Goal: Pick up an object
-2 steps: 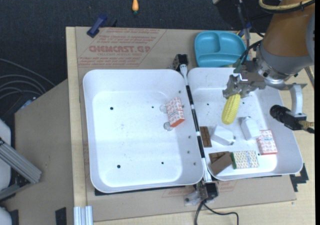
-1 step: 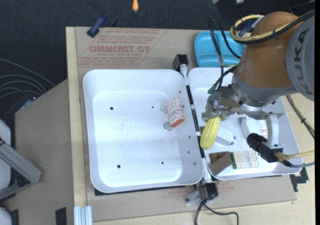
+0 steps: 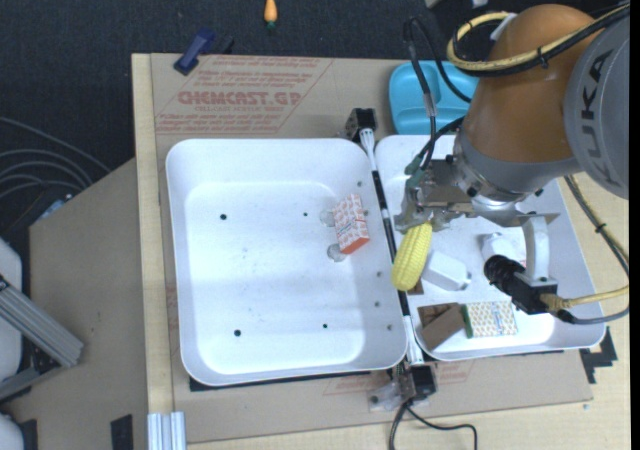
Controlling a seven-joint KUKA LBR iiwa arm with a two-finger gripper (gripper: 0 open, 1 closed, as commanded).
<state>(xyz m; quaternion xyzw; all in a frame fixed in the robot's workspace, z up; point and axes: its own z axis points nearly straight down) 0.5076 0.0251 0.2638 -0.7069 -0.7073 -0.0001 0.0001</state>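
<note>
**Jaws hidden over the right bin, corn just below-left**

The jaws (image 3: 440,210) sit under the arm's bulky wrist, low over the left part of the right bin (image 3: 575,238); whether they are spread or pressed together I cannot tell, and nothing shows between them.

Going left to right: the left bin (image 3: 200,238) holds a small red-and-white packet (image 3: 350,222), lying near its right wall with a pale bit beside it. Just across the divide, the corn (image 3: 413,255) lies against the right bin's left wall, its long axis running nearly up and down the view, tilted slightly, with its upper end just below the jaws. Right of it lie a white piece (image 3: 447,273), then a brown card (image 3: 441,321) and a dotted packet (image 3: 491,319) near the front edge.

The corn looks the nearest candidate: it lies below and slightly left of the jaws, so a short move that way, closing across its narrow width, seems the likely need. The bin wall beside it could crowd one finger.
</note>
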